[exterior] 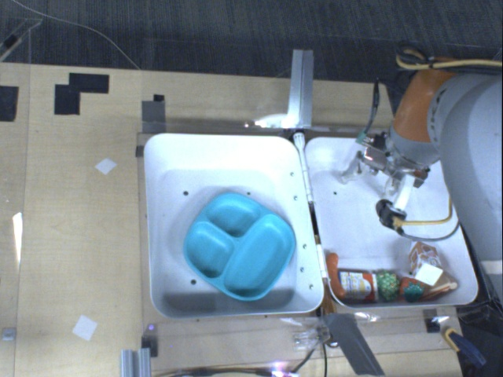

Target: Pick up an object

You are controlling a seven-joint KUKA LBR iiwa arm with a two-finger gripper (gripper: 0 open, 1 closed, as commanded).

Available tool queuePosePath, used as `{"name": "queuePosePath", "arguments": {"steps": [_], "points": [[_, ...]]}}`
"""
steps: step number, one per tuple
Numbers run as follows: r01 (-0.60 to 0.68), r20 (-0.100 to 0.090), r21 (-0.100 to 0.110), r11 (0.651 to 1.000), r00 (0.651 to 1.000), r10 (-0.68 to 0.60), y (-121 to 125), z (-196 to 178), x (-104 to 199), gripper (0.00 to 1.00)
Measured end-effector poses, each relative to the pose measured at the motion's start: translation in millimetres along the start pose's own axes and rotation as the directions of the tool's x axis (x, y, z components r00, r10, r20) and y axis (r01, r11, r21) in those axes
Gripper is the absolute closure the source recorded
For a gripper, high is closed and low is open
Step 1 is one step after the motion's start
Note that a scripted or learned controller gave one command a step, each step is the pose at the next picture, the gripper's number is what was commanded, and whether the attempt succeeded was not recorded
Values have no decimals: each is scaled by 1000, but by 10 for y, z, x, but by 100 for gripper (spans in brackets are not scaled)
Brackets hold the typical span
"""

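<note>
My gripper [375, 182] hangs over the upper part of the right bin [346, 234], below the arm's orange band [415, 104]. Its two fingers stand apart, so it is open, and only the white bin floor shows between them. Along the right bin's near wall lie a red and orange packet [354, 282], a small green item [387, 283] and a brown bag with a white label [428, 269]. All of them sit well below the gripper, apart from it. A blue divided plate [239, 245] rests in the middle of the left bin [169, 171].
A metal post [302, 89] stands at the far edge, where the two bins meet. A yellow cable [428, 225] loops from the wrist over the right bin. The grey arm body [475, 155] covers the right side.
</note>
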State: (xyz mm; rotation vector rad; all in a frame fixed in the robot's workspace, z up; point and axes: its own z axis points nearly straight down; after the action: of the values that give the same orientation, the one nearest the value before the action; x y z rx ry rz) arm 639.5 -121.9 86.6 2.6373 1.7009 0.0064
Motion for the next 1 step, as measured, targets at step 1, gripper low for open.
{"name": "queuePosePath", "arguments": {"steps": [1], "points": [[51,1,-1,999,999,-51,-341,-1360,-677,0]]}}
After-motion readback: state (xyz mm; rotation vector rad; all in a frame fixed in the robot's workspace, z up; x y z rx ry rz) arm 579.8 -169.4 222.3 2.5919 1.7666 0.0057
